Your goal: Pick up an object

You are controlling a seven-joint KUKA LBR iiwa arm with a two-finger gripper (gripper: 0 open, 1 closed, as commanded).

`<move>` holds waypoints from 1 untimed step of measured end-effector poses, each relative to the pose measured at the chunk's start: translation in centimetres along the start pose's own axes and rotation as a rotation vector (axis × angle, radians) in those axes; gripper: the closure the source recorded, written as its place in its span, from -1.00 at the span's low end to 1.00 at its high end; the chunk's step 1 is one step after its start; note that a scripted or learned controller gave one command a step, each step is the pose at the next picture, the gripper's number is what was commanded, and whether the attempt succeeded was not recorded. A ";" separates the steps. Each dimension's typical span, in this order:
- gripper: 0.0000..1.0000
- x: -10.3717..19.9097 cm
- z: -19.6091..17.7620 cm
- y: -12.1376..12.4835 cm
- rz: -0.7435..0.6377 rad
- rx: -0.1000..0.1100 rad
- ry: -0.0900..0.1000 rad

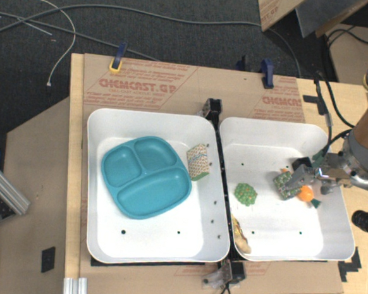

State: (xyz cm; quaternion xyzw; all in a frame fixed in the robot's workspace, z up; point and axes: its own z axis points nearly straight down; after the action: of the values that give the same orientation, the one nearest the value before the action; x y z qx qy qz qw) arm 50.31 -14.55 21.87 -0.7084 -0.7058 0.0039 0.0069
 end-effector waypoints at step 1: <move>-1.00 0.0 -0.7 0.3 -0.004 -0.014 -0.003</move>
State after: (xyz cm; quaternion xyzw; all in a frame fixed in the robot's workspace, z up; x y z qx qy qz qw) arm 50.60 -14.51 22.55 -0.7070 -0.7073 0.0000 0.0011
